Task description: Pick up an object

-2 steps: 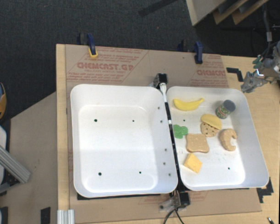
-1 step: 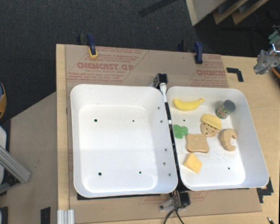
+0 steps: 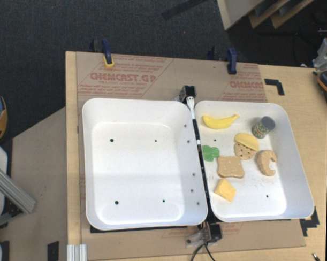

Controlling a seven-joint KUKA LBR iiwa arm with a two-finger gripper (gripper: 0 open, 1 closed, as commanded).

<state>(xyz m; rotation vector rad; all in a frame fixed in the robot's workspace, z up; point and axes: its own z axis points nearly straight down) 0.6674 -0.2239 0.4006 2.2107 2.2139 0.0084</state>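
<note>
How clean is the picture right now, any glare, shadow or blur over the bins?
Camera view: even lighting and sharp focus; the banana, toast slice and cheese wedge read clearly. The left bin has a soft grey shadow across its lower half; the right bin is bright, no harsh glare.

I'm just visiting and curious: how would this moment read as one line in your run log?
stage: before pick | right bin: banana, can, green piece, toast, cheese wedge | nothing lifted
</note>
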